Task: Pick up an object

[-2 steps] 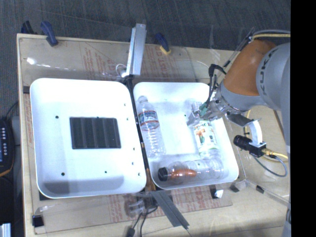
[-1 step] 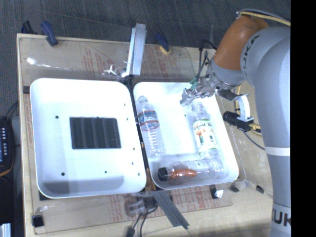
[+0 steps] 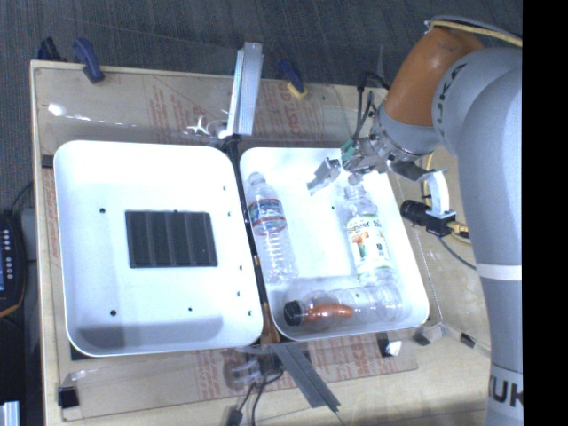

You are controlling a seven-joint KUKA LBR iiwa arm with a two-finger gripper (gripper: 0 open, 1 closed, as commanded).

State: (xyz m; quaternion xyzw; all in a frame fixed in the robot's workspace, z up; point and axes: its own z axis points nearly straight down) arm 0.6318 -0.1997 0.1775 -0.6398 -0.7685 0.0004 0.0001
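Note:
Three plastic bottles lie in the right bin [image 3: 410,264]. A clear water bottle [image 3: 270,229] with a white and blue label lies along the left wall. A second clear bottle [image 3: 368,238], with a green and orange label, lies near the right wall with its cap pointing to the far side. Across the near end lies a third bottle [image 3: 346,309] with a black cap and brownish contents. My gripper [image 3: 339,176] hangs over the far end of the right bin, just beyond the cap of the labelled bottle. It is open, with nothing between its fingers.
The left bin [image 3: 89,185] holds a flat black ribbed block [image 3: 171,238] near its middle. A grey upright bar [image 3: 245,91] stands at the far end of the wall between the bins. Blue clamps [image 3: 87,59] grip the bench's far edge.

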